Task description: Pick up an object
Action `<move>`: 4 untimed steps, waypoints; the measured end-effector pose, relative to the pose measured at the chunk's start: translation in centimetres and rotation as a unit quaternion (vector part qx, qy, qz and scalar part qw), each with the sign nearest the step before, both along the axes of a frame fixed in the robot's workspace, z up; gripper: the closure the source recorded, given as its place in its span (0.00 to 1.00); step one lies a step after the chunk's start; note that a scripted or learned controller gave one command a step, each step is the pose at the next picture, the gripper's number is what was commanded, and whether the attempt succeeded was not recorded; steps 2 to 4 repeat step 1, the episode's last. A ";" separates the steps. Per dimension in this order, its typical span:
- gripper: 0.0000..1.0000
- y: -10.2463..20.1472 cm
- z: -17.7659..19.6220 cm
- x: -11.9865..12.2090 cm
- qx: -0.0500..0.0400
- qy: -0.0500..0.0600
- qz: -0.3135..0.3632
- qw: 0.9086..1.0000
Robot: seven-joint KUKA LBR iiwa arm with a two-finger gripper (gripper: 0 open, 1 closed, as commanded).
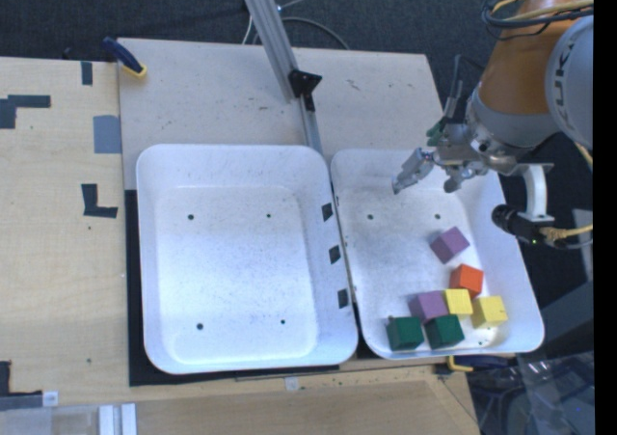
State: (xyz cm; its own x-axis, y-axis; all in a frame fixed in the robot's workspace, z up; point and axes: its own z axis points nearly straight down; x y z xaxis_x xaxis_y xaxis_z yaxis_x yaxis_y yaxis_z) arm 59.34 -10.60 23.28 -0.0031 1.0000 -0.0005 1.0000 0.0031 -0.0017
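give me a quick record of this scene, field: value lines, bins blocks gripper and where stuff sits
left bin: white, shallow
right bin: white, holds all blocks
blocks: purple block alone mid-bin; orange block; second purple block; two yellow blocks; two green blocks
cluster: near corner of right bin
gripper: over far part of right bin, apart from blocks
holding: nothing seen between fingers

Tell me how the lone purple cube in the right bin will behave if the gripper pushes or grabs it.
The purple cube looks rigid and flat-faced, so it should slide rather than roll. It sits apart from the orange cube, so the fingers probably have room. The gripper sits tilted; an off-centre touch might spin it.
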 end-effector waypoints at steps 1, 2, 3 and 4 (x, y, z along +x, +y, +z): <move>0.00 -9.9 -7.2 -1.3 -0.001 0.003 -0.004 1.000; 0.00 -9.9 -7.2 -1.3 -0.001 0.003 -0.004 1.000; 0.00 -9.9 -7.2 -1.3 -0.001 0.003 -0.004 1.000; 0.00 -9.9 -7.2 -1.3 -0.001 0.003 -0.004 1.000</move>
